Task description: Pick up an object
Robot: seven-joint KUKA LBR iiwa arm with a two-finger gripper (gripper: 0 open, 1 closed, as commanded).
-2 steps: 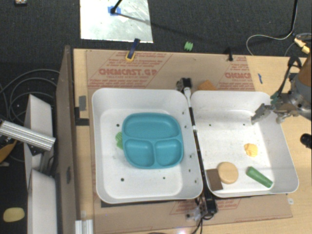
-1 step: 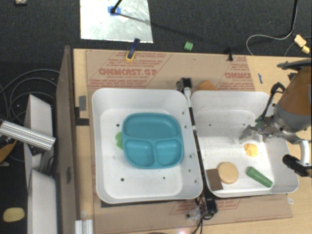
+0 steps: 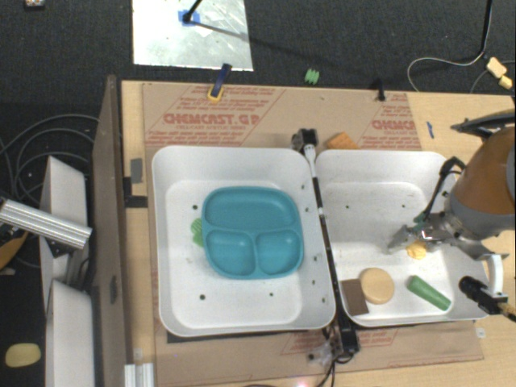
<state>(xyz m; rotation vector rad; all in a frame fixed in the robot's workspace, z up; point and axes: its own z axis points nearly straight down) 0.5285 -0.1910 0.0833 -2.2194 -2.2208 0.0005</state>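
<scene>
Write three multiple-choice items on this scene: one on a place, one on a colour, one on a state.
1. Where is the divided plate?
A. left bin
B. right bin
C. on the cardboard

2. What colour is the cylinder in the right bin?
A. red
B. green
C. blue

3. How does the tan disc lie?
A. apart from everything
B. on the plate
C. against the brown block

Answers:
1. A, the teal plate sits in the left bin.
2. B, it is plainly green.
3. C, its left edge meets the block.
</scene>
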